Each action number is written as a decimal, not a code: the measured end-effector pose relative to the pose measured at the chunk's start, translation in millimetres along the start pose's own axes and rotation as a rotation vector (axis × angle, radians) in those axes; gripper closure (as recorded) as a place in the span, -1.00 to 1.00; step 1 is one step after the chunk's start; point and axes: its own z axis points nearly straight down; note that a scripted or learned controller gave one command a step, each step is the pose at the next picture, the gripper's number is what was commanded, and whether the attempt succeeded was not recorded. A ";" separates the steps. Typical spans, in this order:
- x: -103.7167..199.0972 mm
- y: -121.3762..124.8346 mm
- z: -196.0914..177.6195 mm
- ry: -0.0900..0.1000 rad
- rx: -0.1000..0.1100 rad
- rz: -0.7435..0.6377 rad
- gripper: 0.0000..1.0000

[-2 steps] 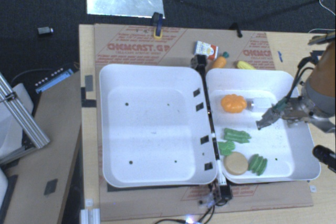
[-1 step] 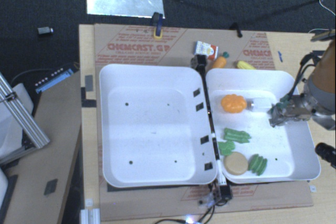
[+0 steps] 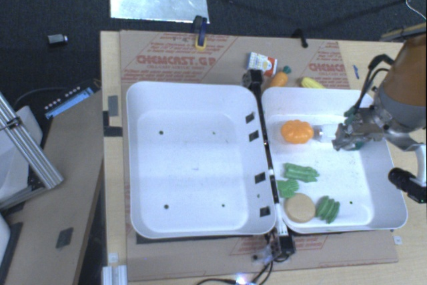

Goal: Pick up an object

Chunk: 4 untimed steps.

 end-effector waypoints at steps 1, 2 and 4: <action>17.1 0.9 -6.5 0.000 0.001 -0.001 1.00; 83.1 29.8 -34.2 0.002 -0.003 -0.005 1.00; 56.2 48.0 -123.3 -0.005 -0.002 0.016 1.00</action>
